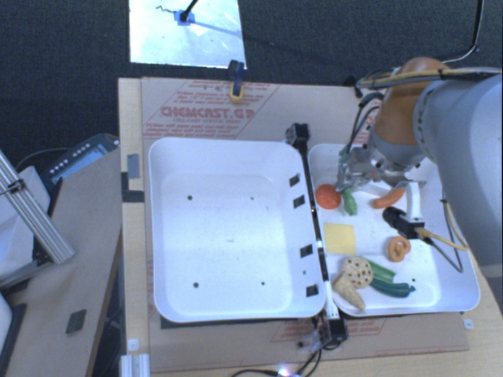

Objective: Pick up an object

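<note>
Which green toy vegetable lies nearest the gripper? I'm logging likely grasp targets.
The small upright green pod, beside the red tomato, just under the gripper. The long dark green pepper lies by the bin's near edge.

The arm (pixel 460 124) enters at the right of the frame as a broad, smooth, light grey cylindrical housing. An orange band (pixel 409 104) with a rounded, glossy surface sits above the wrist at upper right. Below it, a darker grey wrist section (pixel 393 151) narrows toward the tool (pixel 346 181), a small metallic assembly near the frame's centre right. Thin black and yellow cables (pixel 393 75) run along the top of the orange band, and dark cables (pixel 361 124) loop down its left side.
</note>
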Tool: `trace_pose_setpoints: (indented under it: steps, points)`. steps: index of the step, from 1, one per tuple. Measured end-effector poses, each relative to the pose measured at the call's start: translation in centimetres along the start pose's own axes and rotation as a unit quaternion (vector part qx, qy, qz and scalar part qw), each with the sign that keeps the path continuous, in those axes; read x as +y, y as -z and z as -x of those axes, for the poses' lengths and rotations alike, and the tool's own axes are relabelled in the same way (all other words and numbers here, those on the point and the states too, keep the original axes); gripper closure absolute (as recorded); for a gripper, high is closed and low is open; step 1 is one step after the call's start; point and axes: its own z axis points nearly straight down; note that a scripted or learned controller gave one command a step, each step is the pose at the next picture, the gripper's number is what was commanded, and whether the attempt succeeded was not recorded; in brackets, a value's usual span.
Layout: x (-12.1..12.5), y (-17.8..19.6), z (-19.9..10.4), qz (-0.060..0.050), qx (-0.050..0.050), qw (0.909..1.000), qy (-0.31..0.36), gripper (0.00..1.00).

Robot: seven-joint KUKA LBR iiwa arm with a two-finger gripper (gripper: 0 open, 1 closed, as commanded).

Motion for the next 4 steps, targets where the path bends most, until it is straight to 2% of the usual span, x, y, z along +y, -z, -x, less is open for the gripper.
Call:
trace_pose_setpoints:
  steps: [1, 2, 3, 4]
  points:
    - [3.2, 9.5, -4.1, 0.003, 0.001, 1.0000, 0.000, 1.00]
    - [1.3, 19.2, -10.1, 0.002, 0.002, 1.0000, 0.001, 1.00]
    - [3.0, 16.3, -5.6, -0.002, 0.000, 1.0000, -0.005, 1.00]
    - [2.9, 12.0, -17.8, -0.004, 0.003, 1.0000, 0.003, 1.00]
